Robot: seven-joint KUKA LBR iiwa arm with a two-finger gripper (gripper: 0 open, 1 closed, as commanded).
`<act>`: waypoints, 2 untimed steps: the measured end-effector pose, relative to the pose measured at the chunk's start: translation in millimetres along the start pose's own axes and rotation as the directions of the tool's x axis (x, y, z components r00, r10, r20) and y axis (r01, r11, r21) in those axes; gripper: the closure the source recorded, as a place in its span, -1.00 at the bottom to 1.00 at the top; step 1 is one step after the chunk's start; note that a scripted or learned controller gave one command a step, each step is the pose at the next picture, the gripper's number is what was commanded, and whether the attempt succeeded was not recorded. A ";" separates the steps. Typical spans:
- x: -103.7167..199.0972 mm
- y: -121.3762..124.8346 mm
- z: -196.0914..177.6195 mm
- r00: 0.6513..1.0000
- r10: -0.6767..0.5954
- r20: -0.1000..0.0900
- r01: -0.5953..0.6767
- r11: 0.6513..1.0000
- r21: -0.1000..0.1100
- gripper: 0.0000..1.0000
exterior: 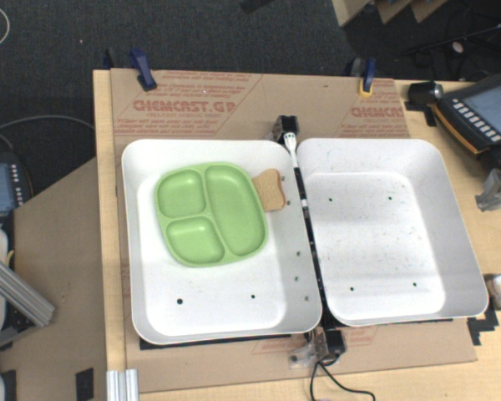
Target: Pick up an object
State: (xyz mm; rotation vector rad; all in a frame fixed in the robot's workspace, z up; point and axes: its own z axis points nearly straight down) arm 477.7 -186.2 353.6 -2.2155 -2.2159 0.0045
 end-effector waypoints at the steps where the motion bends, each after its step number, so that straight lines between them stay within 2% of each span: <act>1: -38.8 36.7 -112.1 1.000 0.001 0.012 -0.001 1.000 -0.023 1.00; 2: -13.7 -0.8 -26.8 1.000 0.002 0.000 -0.002 1.000 0.001 1.00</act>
